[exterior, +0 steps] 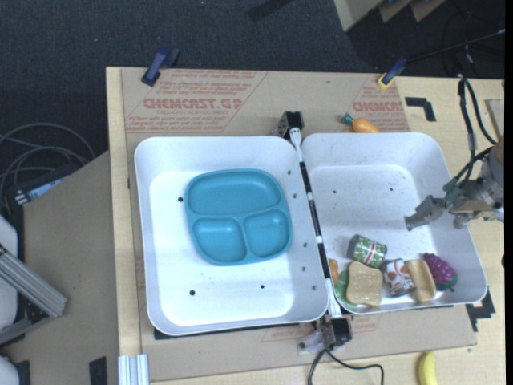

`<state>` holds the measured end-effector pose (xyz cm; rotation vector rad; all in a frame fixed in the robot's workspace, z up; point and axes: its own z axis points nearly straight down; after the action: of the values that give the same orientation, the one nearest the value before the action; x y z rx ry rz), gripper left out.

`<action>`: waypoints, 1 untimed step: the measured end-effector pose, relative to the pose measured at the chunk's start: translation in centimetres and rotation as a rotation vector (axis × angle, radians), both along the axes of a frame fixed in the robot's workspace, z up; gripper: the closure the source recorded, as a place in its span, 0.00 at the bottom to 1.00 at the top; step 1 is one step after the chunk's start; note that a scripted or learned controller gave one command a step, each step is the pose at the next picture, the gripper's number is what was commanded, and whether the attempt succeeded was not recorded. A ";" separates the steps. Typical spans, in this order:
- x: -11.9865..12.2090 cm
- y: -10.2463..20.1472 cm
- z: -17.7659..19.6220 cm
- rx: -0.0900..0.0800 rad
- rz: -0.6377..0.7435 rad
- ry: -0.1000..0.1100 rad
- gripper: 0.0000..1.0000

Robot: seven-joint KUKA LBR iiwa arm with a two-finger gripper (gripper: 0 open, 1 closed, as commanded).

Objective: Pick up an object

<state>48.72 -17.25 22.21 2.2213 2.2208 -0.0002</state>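
The gripper (pixel 433 212) is hovering with fingers apart and holding nothing over the right bin (pixel 377 147); it is judging its approach; next it needs lowering onto the can (pixel 367 251).

The tray (pixel 238 224) is teal in the white left bin (pixel 160 295). In the white right bin (pixel 377 159), the can (pixel 367 251) is green and red-striped, the bread (pixel 364 285) tan, the grapes (pixel 439 269) purple. The worktop (pixel 120 135) is tan with red lettering.
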 end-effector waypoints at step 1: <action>11.7 6.0 -2.0 0.002 0.002 -0.001 0.00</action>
<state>60.42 -11.24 20.17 2.2199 2.2233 0.0022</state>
